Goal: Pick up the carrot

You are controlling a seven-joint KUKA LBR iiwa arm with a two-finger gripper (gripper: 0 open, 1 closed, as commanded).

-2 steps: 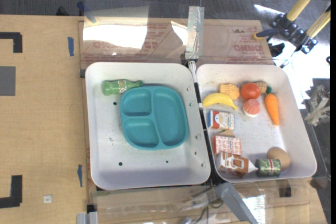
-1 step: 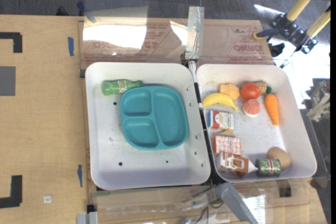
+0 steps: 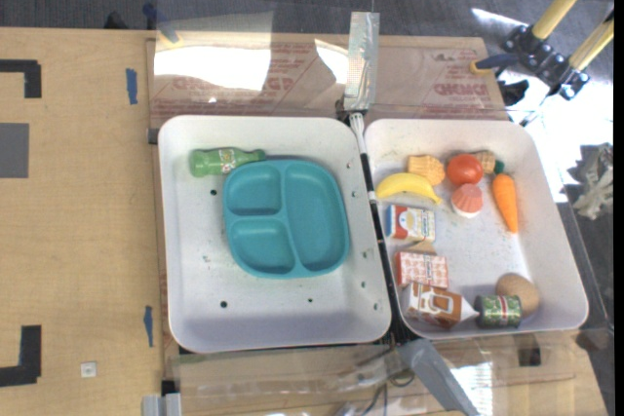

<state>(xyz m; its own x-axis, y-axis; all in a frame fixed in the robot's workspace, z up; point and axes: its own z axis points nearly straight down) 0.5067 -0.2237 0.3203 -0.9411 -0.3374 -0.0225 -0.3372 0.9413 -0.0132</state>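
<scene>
Near edge of right bin (image 3: 564, 260): round green can (image 3: 500, 310), smooth brown egg shape (image 3: 517, 288), boxy cartons (image 3: 425, 270). Farther back: tapered orange carrot (image 3: 505, 200) lying flat near right wall, beside glossy tomato (image 3: 465, 169) and curved banana (image 3: 408, 187). Left bin: teal moulded divided plate (image 3: 287, 216), green bottle (image 3: 225, 160) behind it; can't tell gripper state.

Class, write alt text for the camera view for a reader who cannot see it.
An orange carrot lies in the right white bin among toy foods, including a banana and tomato. The left bin holds a teal divided plate and a green bottle.
</scene>
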